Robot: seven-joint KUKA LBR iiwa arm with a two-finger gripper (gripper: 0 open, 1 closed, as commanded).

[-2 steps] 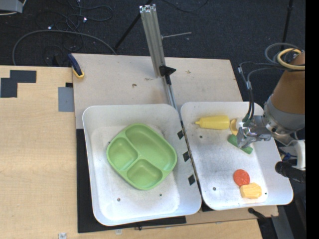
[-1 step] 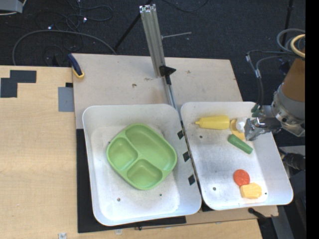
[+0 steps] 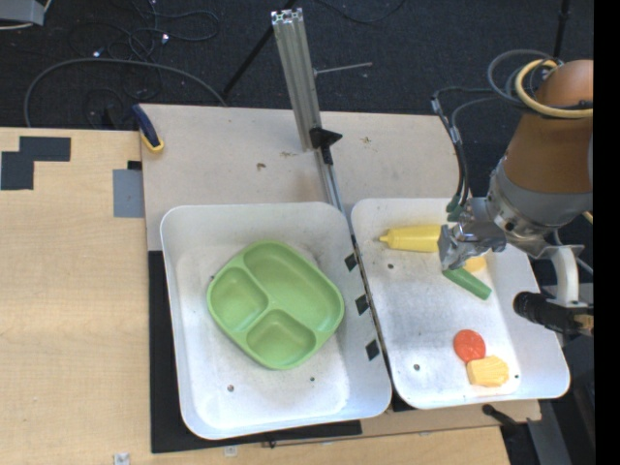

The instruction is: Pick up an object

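Observation:
My gripper [image 3: 461, 256] hangs low over the upper middle of the right bin [image 3: 426, 376]. Its fingers sit right at a green stick-shaped piece [image 3: 469, 282] that lies at a slant just below them. A yellow corn-like object [image 3: 411, 239] lies to the gripper's left, almost touching it. A bit of yellow shows just right of the fingers. A red round piece [image 3: 469, 343] and a yellow block [image 3: 487, 371] rest near the bin's front right corner. Nothing is visibly lifted.
The left bin [image 3: 194, 376] holds a green divided plate [image 3: 275, 303]. A metal post [image 3: 303, 85] rises behind the bins, with a black clamp near its foot. Black clips sit along the seam between the bins. The arm's grey body fills the right side.

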